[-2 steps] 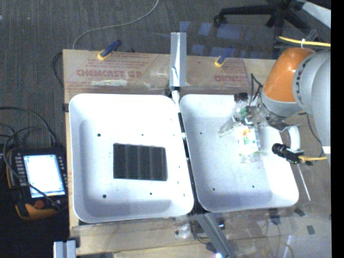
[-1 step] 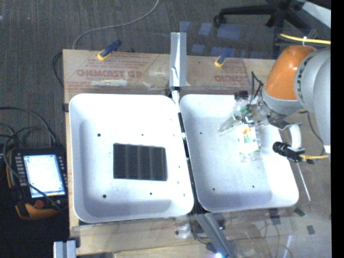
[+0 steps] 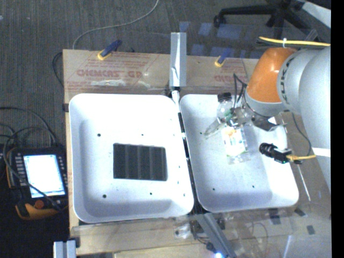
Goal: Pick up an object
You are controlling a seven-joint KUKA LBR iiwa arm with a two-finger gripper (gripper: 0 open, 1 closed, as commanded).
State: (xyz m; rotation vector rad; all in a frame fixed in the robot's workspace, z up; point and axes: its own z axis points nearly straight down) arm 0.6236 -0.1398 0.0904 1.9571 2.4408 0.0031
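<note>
In the camera view, the arm [image 3: 301,90] reached in from the right. Its claw [image 3: 232,123] hung over the far part of the right bin [image 3: 279,195]. Whether the claw was spread or pressed together could not be told, because glare and clutter blurred its tip.

Just near of the claw lay what looked like a clear packet [image 3: 236,144] with an orange patch. It seemed to touch the claw or sit under it, but nothing showed it being pinched. The only other thing to pick was a dark ribbed slab [image 3: 140,162], which lay flat in the middle of the left bin [image 3: 86,112], well apart from the claw. Both bins sat side by side on the bench [image 3: 107,74].

The main risk, as I judged it, was a grasp that closed on nothing. A clear, slippery packet would likely slide or crumple aside if the claw came down off-centre, and it could skid toward the bin wall. A lift might also catch only a corner and drop it. The slab looked too flat and wide to grip easily.
</note>
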